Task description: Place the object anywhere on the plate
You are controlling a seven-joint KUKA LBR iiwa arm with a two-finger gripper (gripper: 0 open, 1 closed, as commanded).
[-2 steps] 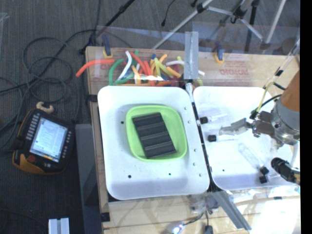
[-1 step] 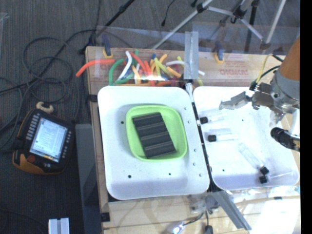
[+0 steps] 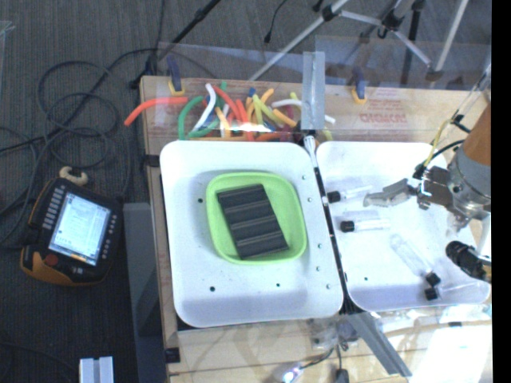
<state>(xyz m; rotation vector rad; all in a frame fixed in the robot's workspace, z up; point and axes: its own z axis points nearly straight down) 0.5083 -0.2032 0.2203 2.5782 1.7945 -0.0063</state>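
reddish printed lettering on the wooden bench board (image 3: 389,112) behind the right bin, too blurred to read, no other legible text

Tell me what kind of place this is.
Probably a robotics lab: a grey robot arm reaches over two shallow white bins, an orange teach pendant lies on the carpet, and tripod legs stand behind the bench.

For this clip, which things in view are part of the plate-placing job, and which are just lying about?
Part of the job:
- green plate, left bin
- dark ridged block, already on the plate
- gripper, over the right bin

Lying about:
- clear tubes with black caps in the right bin
- coloured cables behind the bins
- pendant on the floor
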